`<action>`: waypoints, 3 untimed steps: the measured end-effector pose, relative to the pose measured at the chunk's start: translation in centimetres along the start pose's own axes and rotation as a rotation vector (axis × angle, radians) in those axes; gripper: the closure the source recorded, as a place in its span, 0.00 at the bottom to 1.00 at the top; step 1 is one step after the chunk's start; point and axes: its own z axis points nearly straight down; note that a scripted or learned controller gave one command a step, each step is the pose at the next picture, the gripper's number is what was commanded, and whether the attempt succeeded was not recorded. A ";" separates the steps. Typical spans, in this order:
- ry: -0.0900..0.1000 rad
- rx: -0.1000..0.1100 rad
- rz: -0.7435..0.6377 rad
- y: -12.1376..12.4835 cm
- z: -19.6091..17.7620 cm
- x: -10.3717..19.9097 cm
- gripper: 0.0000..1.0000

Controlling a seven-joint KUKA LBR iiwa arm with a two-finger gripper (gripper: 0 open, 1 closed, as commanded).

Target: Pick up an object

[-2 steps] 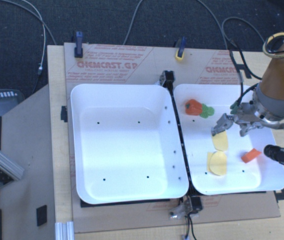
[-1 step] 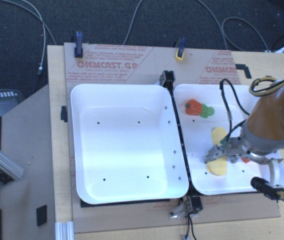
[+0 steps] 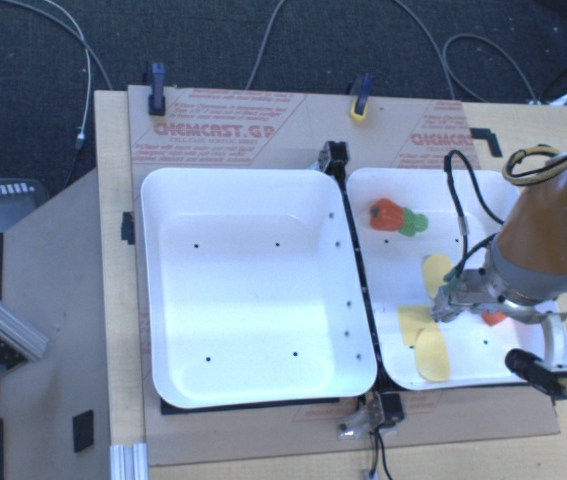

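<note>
My gripper (image 3: 450, 306) is down in the right bin (image 3: 393, 190), near its middle, reaching in from the right. It sits among several yellow pieces: one (image 3: 435, 270) just above it, a flat one (image 3: 414, 320) to its lower left, and an oval one (image 3: 432, 355) near the bin's front. A small red-orange object (image 3: 493, 317) shows just right of the gripper body. A red and green toy (image 3: 397, 217) lies toward the back of the bin, apart from the gripper. The fingertips are hidden from above.
The left bin (image 3: 253, 286) stands beside the right one, with a black divider clamp (image 3: 335, 155) between them at the back. Blue (image 3: 156, 78) and yellow (image 3: 361, 101) clamps hold the board's far edge. Cables loop behind the bench.
</note>
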 end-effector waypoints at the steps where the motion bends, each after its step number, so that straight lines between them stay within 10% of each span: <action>1: 0.000 0.001 0.000 0.0 0.0 0.0 0.00; 2: 0.002 0.002 -0.004 4.1 1.2 3.2 0.00; 3: 0.001 0.002 -0.001 10.6 1.2 0.0 0.00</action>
